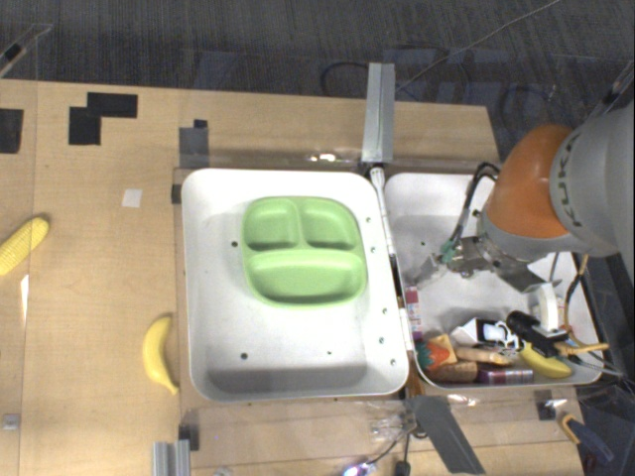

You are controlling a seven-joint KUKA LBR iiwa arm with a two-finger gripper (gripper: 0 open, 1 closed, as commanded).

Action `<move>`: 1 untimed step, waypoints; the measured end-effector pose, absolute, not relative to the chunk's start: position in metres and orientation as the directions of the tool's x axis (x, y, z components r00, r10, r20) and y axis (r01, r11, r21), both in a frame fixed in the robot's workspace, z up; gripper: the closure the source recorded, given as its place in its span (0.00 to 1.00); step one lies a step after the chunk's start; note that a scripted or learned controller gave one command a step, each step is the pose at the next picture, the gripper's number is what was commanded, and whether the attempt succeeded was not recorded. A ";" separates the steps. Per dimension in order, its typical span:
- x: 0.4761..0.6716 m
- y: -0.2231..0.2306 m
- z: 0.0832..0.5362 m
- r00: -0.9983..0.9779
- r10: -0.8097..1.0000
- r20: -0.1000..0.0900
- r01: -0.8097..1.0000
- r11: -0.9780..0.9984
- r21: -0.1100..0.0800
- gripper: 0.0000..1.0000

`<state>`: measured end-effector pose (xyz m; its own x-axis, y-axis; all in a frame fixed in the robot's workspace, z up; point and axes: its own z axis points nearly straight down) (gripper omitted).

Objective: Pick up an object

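Camera view takes in a light wooden bench (89, 296) below dark carpet, with a yellow corn cob (22, 244) and a yellow banana (159, 353) lying left of the left white bin (213, 365), which holds a green divided plastic tray (301, 249). Further right, the gripper (448, 259) hangs in the right white bin (427, 201); whether it is open or closed cannot be told. A jumble of small objects (496, 350) lies near it, below and slightly to its right, along that bin's lower edge.

The wooden worktop (99, 266) carries two white bins: the left bin (208, 365) and, touching its right side, the right bin (417, 206). Just left of the left bin lies a banana (157, 353); well further left, a corn cob (22, 244).
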<state>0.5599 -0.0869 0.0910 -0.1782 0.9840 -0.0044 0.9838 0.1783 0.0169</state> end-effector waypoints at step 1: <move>0.622 -0.097 0.089 -0.033 0.999 -0.002 0.999 0.034 0.013 0.00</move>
<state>0.6216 -0.0967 0.0892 -0.0335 0.9994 -0.0015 0.9994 0.0335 0.0129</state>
